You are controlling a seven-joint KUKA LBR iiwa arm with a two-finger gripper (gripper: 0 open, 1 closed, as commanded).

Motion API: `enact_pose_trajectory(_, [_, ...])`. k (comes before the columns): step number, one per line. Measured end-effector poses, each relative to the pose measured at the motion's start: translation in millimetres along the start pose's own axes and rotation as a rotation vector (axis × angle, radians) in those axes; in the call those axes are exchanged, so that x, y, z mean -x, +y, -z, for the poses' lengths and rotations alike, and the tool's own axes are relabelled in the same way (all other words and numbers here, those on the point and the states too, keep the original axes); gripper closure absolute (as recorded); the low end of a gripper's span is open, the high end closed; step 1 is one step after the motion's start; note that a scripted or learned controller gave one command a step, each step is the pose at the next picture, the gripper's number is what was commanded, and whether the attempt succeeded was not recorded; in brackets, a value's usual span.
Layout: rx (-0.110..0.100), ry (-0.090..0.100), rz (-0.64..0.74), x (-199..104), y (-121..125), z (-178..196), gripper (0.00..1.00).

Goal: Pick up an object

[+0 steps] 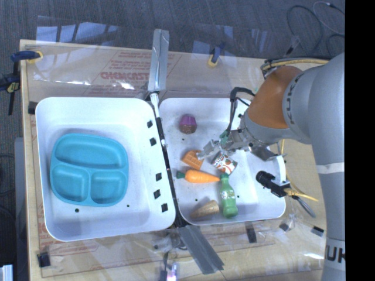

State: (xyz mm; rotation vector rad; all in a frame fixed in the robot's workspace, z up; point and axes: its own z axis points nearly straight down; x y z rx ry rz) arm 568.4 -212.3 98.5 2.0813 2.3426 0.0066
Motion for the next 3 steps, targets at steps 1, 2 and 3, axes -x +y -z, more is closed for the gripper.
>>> enact_pose_trajectory(1, [0.004, 0.0, 0.138, -12, -43, 0, 0.0])
enact_pose_trajectory(2, [0.006, -0.001, 0.144, -11, -41, 12, 1.0])
enact_pose_trajectory(3, [-0.01, 0.004, -0.009, -114, 12, 103, 1.0])
